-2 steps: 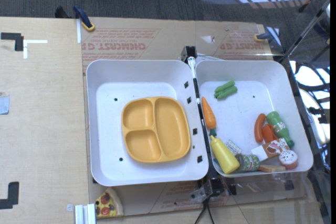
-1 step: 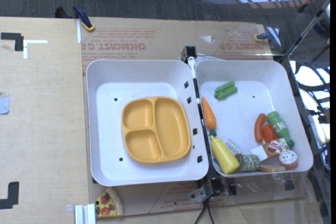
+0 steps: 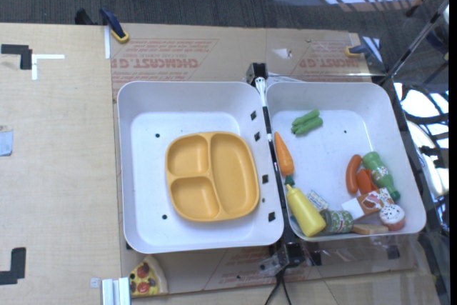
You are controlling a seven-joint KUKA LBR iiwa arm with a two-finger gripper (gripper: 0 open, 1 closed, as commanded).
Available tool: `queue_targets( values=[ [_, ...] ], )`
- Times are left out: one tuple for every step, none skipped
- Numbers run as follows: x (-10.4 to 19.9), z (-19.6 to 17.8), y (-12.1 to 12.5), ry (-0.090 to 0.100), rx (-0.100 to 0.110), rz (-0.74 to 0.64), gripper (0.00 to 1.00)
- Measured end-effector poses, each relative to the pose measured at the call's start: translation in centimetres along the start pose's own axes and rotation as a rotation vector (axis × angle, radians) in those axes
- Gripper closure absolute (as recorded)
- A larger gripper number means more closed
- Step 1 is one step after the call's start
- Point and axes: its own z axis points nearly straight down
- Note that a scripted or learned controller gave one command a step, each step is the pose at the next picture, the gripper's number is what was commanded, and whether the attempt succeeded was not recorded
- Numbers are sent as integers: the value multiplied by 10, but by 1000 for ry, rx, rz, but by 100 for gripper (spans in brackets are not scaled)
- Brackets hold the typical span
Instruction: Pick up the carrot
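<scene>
The carrot, orange with a green tip at its near end, lies along the left wall of the right bin. It points lengthwise from far to near. Just below it lies a yellow mustard bottle, almost touching its green end.
The left bin holds a yellow three-part plate. In the right bin lie green pea pods, a red sausage, a green bottle and several small toy foods at the near right corner. A toy pizza slice lies on the bench below the left bin.
</scene>
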Motion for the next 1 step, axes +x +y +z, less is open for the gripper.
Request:
queue_targets(
  values=[
    [0,0,0,0,0,0,0]
  ],
)
